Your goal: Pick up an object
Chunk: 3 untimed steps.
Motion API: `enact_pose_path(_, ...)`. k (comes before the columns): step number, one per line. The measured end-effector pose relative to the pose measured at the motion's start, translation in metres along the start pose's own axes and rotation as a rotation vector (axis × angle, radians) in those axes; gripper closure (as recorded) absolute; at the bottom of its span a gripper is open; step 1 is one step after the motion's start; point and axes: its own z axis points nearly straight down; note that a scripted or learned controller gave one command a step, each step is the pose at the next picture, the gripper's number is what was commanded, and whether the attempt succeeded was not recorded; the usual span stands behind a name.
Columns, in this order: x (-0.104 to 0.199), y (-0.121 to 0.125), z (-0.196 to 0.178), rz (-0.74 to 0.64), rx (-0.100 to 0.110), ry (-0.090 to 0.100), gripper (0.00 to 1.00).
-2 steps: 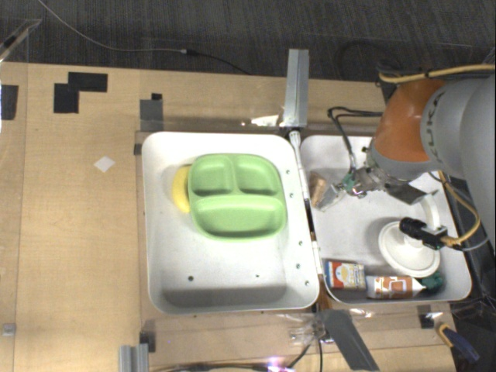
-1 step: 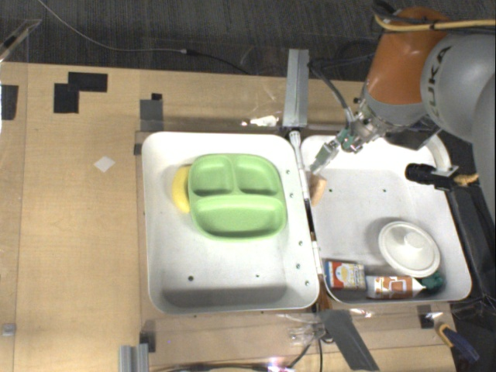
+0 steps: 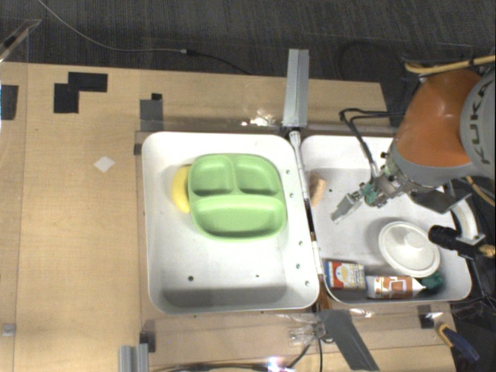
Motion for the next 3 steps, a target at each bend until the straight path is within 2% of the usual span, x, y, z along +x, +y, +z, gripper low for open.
enact_pose_path(1, -0.058, -0.060, 0.049, 0.297, 0.002, 0.000, 0.00)
enact_pose_path(2, -0.023, -0.014, 0.097, 0.362, -0.005, -0.002, 0.00)
enact_pose_path(3, -0.055, 0.012, 0.098, 0.186, -0.004, -0.003, 0.00)
